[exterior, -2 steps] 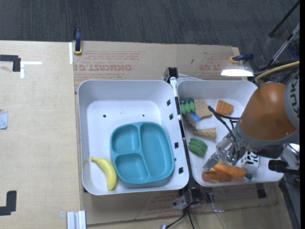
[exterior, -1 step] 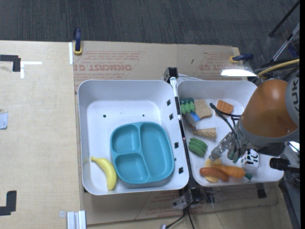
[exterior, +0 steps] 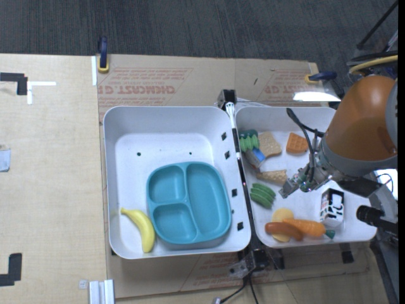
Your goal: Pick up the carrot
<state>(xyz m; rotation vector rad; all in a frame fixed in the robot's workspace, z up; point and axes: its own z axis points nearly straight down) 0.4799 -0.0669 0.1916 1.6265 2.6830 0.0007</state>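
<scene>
Dark carpet fills the top of our view, and below it we see a pale wooden bench (exterior: 50, 189) with a sheet of printed cardboard (exterior: 164, 84) under two shallow white bins. We find the left bin (exterior: 120, 138) holding a teal divided plate (exterior: 188, 202) near its centre, and a banana (exterior: 143, 227) lying just beside the plate at about eight o'clock from it.

We see the right bin (exterior: 269, 114) crowded with play food. The carrot (exterior: 310, 228) lies on its side near the bin's front edge, at roughly six o'clock within the bin, touching a reddish sausage-like piece (exterior: 283, 230) on its nine o'clock side; a small yellow round piece (exterior: 283, 215) sits just behind them. A white carton with black markings (exterior: 331, 208) stands just beside the carrot at about one o'clock from it. Towards twelve o'clock we note an orange waffle-like piece (exterior: 296, 143), a slice of bread (exterior: 269, 144) and a green item (exterior: 248, 140), with a green ridged vegetable (exterior: 262, 194) nearer nine o'clock.

The arm (exterior: 364, 125) reaches in from three o'clock, its gripper (exterior: 302, 183) low over the middle of the right bin, near the carrot at about twelve o'clock from it and apart from it. We cannot tell how the gripper is set.
</scene>
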